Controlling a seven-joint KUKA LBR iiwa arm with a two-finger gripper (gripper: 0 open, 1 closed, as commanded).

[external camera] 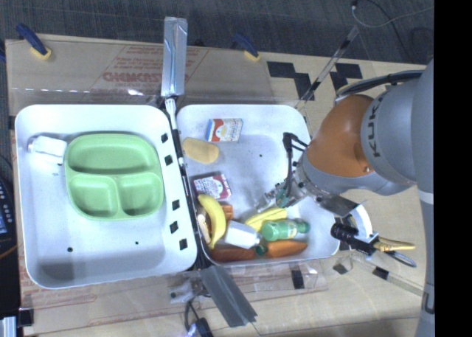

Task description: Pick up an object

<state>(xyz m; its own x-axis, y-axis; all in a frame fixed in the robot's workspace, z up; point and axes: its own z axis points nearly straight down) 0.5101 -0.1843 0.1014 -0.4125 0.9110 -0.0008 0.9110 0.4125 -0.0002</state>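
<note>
Where food fills right bin, green tray left.

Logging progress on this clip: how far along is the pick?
Nothing looks picked yet. The gripper is low in the right bin, just above the pile holding the banana and green bottle. The grasp and lift are left.

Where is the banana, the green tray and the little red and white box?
banana [214,219], camera view, middle of its yellow curve.
green tray [114,173], camera view, its central divider.
red and white box [224,130], camera view, its top face.
</note>
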